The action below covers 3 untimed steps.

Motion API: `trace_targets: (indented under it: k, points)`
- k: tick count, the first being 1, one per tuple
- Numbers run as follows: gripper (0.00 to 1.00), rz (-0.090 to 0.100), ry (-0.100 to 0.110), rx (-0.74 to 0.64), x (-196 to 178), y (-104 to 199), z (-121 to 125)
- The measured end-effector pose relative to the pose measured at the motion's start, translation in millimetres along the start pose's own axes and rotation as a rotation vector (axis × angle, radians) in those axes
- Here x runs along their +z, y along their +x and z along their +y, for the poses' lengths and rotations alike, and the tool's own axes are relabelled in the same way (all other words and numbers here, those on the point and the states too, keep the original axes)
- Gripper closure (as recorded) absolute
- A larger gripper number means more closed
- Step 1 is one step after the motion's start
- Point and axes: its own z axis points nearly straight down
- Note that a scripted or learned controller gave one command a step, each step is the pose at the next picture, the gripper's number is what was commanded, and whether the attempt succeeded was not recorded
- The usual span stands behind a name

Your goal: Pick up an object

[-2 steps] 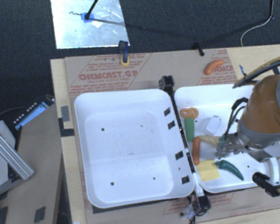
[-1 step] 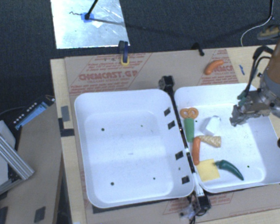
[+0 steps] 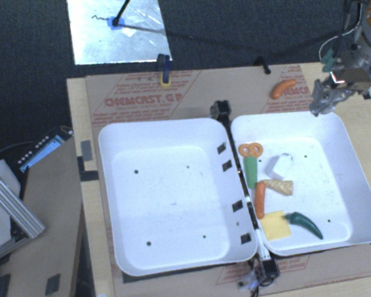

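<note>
I'm seeing the two-finger gripper (image 3: 320, 102) hovering over the far rim of the right shallow white bin (image 3: 365, 191); whether it's spread or pressed together, I can't tell. Nothing is sitting between it. An orange sausage-shaped toy (image 3: 283, 89) is lying just left of it on the cardboard. A dark green plastic pepper (image 3: 305, 223) is lying well below, in that bin.

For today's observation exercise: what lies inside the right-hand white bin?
In the right bin: a pretzel, a green stick, a carrot, a white block, a tan wedge, a yellow square and a green pepper overlapping its corner, hiding that part.
</note>
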Motion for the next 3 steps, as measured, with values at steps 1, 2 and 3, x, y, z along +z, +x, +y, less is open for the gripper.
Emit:
trace_targets:
  k: [1,2,3]
  points:
    - [1.00,0.003,0.015,-0.001,12,79,20]
    - [1.00,0.000,0.008,0.002,-29,99,105]
    - [1.00,0.002,0.011,0.002,-56,160,140]
